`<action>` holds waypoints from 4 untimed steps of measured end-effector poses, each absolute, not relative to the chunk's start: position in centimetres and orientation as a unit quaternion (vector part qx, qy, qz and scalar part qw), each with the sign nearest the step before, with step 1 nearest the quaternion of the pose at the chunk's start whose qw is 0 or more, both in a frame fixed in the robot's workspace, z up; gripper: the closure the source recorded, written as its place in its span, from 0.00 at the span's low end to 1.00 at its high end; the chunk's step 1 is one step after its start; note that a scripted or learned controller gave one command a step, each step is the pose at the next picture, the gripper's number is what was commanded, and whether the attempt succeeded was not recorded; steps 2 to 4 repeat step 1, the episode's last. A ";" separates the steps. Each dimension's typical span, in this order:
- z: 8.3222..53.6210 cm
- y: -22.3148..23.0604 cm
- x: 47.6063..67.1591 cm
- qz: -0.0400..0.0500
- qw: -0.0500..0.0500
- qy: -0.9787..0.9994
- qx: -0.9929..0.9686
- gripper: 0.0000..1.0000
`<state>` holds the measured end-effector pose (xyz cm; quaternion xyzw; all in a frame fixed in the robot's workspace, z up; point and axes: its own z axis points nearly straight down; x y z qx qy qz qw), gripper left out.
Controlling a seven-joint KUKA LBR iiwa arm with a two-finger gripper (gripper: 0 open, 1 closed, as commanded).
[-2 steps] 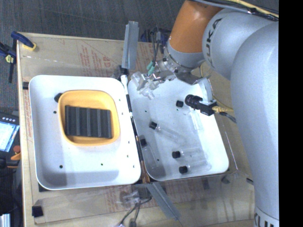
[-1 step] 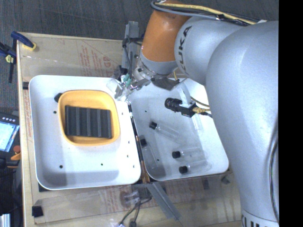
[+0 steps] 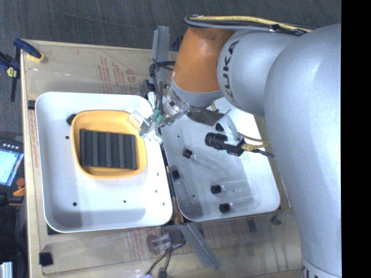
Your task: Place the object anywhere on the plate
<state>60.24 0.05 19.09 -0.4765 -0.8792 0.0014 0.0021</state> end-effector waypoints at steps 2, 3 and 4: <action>19.1 0.1 60.2 0.001 0.002 -0.879 -0.476 0.00; 19.1 0.1 60.2 0.001 0.002 -0.879 -0.476 0.00; 19.1 0.1 60.2 0.001 0.002 -0.879 -0.476 0.00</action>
